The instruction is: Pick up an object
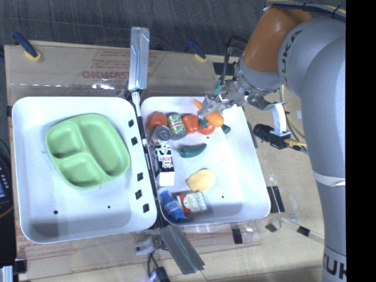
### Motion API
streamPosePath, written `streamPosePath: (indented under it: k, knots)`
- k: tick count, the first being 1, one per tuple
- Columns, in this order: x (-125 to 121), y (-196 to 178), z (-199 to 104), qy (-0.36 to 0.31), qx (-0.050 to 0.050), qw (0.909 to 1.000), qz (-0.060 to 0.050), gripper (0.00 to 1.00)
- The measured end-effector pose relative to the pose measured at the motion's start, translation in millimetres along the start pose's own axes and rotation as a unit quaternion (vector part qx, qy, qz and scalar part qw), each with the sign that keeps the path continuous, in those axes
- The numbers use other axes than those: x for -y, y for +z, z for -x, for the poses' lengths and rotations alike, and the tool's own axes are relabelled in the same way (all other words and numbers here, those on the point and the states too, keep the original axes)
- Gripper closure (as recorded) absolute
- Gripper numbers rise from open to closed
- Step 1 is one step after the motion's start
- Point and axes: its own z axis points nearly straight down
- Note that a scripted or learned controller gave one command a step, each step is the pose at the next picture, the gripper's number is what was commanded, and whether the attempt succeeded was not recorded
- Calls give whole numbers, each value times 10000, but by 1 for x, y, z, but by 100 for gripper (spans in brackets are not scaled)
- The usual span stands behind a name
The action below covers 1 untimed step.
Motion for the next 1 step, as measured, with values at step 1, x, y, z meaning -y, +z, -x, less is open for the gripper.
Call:
streamPosePath:
  k: [1]
  knots:
    - [6,-73,5,879,5,9961,-13,100]
